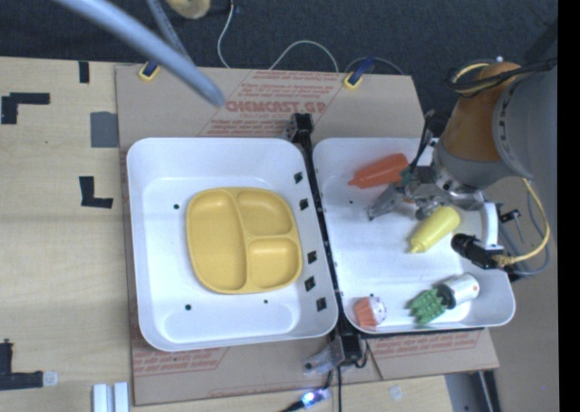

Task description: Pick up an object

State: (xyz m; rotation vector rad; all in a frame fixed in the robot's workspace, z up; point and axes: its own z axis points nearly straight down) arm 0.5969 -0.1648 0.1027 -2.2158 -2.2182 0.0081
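Carrot (380,170) long axis left-right, slightly tilted — hand (391,203) just below

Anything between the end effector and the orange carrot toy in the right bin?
Nothing visible. The end effector sits low in the right bin, just below the orange carrot toy, with bare white floor between them. The yellow toy lies off to its other side.

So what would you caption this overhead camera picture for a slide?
Robot gripper poised in the right bin between an orange carrot toy and a yellow toy; a yellow divided tray fills the left bin.
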